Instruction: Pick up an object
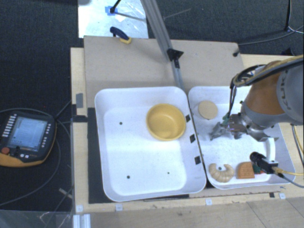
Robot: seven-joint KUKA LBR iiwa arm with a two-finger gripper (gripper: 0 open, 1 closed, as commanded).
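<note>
My gripper (217, 131) hangs low over the middle of the right bin (205, 95), its fingers pointing left; nothing shows between them. A round tan disc (207, 109) lies in the bin's back part, just above and left of the gripper. At the bin's front lie a pale croissant-shaped piece (221, 172) and a brown square biscuit (245, 170). A yellow bowl (166, 121) sits upright in the back right part of the left bin (109, 127).
The arm's orange and grey wrist (268, 103) covers the right bin's right side, with cables trailing past its front corner. A metal pole (161, 30) slants over the board behind the bins. A teach pendant (26, 137) lies on the floor at far left.
</note>
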